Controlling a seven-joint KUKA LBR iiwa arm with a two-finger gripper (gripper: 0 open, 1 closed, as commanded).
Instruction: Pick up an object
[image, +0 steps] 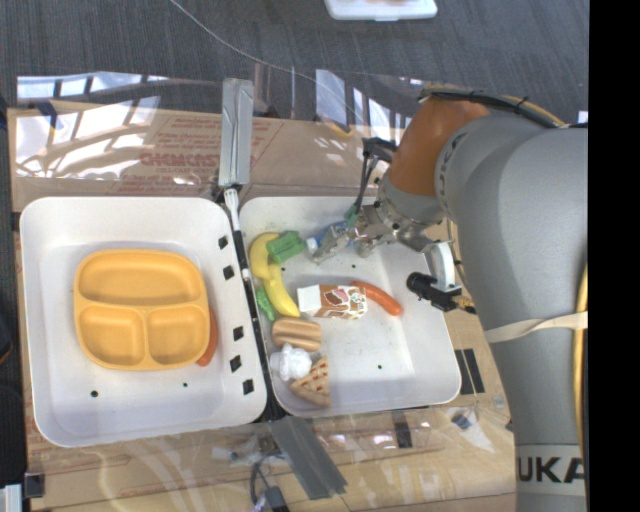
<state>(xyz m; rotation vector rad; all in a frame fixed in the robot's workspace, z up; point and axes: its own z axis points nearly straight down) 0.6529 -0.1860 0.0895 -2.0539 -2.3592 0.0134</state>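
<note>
The end effector hovers low in the right bin, near a green block and banana — whether it is open or closed cannot be told. Likely risk: clutter. A hot dog, sausage and carton lie close together, so a grasp could slip or nudge neighbours. A yellow tray sits in the left bin.

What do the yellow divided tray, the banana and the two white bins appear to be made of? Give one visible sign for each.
Yellow divided tray: likely moulded plastic, matte, with rounded compartment walls.
Banana: probably toy plastic, uniform yellow with a slight sheen.
White bins: seemingly thin formed plastic, smooth, with rounded corners and soft glare.
</note>
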